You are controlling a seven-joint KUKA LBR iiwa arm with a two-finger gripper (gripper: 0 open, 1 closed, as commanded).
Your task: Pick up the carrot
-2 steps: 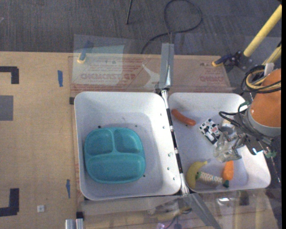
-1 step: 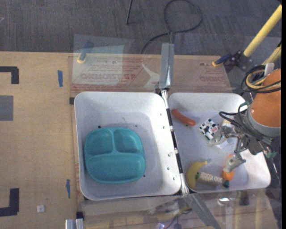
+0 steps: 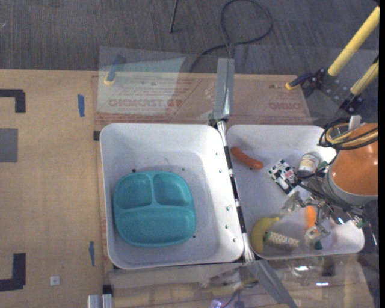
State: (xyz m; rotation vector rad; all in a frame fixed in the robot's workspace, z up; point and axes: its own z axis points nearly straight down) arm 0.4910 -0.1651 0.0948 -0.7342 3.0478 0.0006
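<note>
The camera view shows the carrot (image 3: pixel 310 215) as a small orange piece in the right bin (image 3: pixel 252 141), near its front right corner, seen between the metal parts of the hand (image 3: pixel 308 218). The fingers are spread on both sides of the carrot, so the hand is judged to be open around it; a firm grip cannot be confirmed.

Several failures can be expected from here. If the fingers are closed off centre, the short carrot may be pushed out sideways or rolled away. A yellow round object (image 3: pixel 263 231) and a speckled packet (image 3: pixel 283 240) lie just beside the hand on the left, so one of them may be caught together with the carrot or moved by a finger. The bin wall is also near, and it may be struck when the arm is lifted.

Further back in the same bin an orange-red sausage-shaped item (image 3: pixel 247 157), a black-and-white patterned item (image 3: pixel 283 174) and a small can (image 3: pixel 308 162) are seen, well apart from the carrot. The sausage-shaped item has a similar colour and could be mistaken for the target.

In the left bin (image 3: pixel 120 141) a teal divided plate (image 3: pixel 154 209) is placed. Both bins stand on a pale wooden worktop (image 3: pixel 48 180) marked with blue and black tape; behind it grey floor and a black cable (image 3: pixel 240 18) are visible.
</note>
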